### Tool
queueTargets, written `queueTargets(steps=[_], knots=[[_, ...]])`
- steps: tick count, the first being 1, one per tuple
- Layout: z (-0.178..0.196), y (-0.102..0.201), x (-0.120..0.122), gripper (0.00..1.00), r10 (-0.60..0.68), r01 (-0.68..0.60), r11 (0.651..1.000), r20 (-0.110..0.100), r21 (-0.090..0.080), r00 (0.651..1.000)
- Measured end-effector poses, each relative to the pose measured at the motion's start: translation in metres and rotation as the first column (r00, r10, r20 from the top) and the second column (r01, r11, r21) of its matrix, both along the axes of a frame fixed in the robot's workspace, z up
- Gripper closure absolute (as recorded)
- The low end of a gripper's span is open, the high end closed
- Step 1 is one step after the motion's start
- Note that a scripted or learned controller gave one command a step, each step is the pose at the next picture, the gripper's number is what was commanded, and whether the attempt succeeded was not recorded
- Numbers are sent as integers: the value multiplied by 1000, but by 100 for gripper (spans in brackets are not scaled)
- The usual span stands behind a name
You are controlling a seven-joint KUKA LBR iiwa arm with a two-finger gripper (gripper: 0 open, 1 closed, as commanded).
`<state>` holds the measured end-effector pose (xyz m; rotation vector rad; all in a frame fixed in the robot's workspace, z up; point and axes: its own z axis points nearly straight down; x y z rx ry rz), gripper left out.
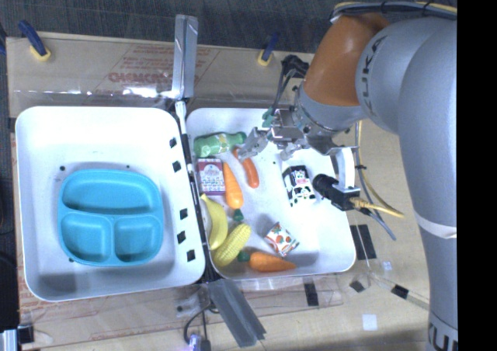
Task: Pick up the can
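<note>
Your jaws (260,140) hang over the right bin (342,252) (spread or pinched, you cannot tell), just beside the green can (213,144) lying at the bin's far left corner

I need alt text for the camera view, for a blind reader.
The gripper hangs over the right bin, near a green can lying among toy food: carrots, banana, corn, small cartons. The left bin holds a blue divided tray.
</note>
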<state>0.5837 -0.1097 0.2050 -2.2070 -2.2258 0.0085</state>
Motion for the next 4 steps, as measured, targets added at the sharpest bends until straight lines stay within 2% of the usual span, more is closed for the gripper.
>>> queueTargets(steps=[1,2,3,4], knots=[[-74,-39,-92,0,27,-27,1000,1,1,1000],[-116,-68,-108,0,-93,93,996,2,2,996],[-109,-69,-108,100,-88,88,996,-2,2,996],[12,-44,-106,100,-286,286,958,4,-1,958]])
